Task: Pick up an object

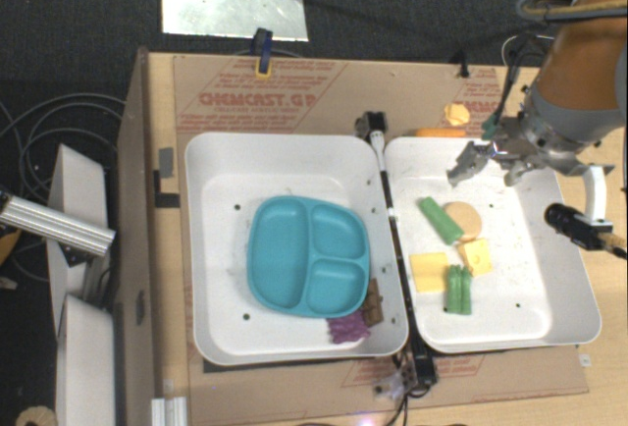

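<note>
While the gripper (496, 163) hangs with fingers spread and nothing between them over the right bin (549, 316), the small soft-looking toys lie below it there: a green stick (440, 219), a tan disc (464, 216), a yellow block (428, 271), and the left bin (221, 218) holds a smooth teal divided plate (307, 255).

A: What is the supporting surface?
B: A bench (294, 95) covered with brown printed board.

A: What rests directly on it?
B: Two white bins, side by side and touching along their inner rims. The left bin (211, 218) sits near the board's centre. The right bin (559, 311) reaches close to the board's right edge. A small orange piece (442, 132) lies on the board just behind the right bin.
</note>
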